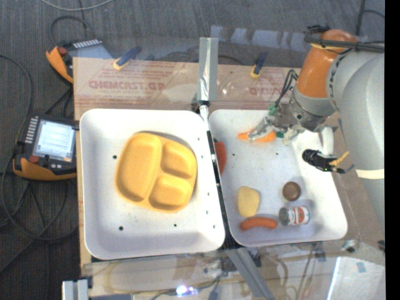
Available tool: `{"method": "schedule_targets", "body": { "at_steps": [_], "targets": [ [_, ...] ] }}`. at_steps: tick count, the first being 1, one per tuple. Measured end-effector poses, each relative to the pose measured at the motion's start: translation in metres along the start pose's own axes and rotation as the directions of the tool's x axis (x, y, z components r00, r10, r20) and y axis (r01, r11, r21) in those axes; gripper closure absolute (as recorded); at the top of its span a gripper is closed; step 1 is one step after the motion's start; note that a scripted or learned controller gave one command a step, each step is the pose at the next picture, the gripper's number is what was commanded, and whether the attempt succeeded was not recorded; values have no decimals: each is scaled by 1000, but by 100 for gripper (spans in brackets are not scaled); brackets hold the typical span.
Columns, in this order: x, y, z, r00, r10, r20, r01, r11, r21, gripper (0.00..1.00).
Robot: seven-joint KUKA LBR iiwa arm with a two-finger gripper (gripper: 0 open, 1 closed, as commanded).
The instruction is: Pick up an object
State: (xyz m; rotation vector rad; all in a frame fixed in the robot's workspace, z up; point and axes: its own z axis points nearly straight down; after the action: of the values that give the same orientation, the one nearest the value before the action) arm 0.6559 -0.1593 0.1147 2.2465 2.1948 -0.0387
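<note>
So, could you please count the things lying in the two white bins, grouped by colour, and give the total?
Yellow: 2, the divided tray in the left bin and a small lump in the right bin.
Orange or red: 3, a carrot-like piece, a sausage shape and a red piece at the divider.
Brown: 1, a ball.
Can with red label: 1.
Total: 7

**Camera setup: single fixed overhead**

One camera is looking down at a slant on the bench (150, 83), framing both white bins: left bin (94, 186), right bin (325, 220). Arm (365, 105) is entering from the right; floor is showing along the top.
</note>
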Motion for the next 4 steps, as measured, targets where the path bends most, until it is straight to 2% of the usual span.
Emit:
{"method": "schedule_targets", "body": {
  "at_steps": [1, 2, 3, 4],
  "targets": [
    [-15, 13, 21, 998, -51, -21, 51, 999, -5, 0],
    [-16, 11, 12, 998, -52, -18, 52, 999, 5, 100],
    [9, 11, -81, 994, -104, -16, 104, 994, -19, 100],
    [9, 11, -80, 994, -104, -16, 104, 994, -18, 0]
  ]
}}
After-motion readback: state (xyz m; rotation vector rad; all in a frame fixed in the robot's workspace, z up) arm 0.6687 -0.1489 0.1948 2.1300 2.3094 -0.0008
